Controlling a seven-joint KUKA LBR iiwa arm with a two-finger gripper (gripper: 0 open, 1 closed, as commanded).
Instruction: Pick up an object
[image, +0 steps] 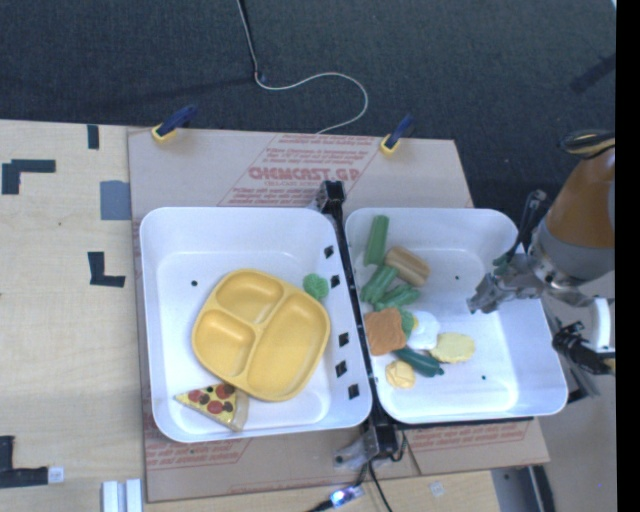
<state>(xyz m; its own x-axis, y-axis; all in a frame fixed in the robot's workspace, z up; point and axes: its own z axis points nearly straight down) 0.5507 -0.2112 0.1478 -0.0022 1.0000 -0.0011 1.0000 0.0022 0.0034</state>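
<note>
One tool (487, 297) low over right bin (530, 400)

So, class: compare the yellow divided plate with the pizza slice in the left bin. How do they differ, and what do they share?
The yellow divided plate is far larger than the pizza slice. The plate is rounded with three compartments; the slice is a flat triangle. The plate is plain yellow; the slice shows red topping with a tan crust. The plate sits mid-bin; the slice lies at the near left corner, beside the plate's edge. Both rest in the left bin.
</note>
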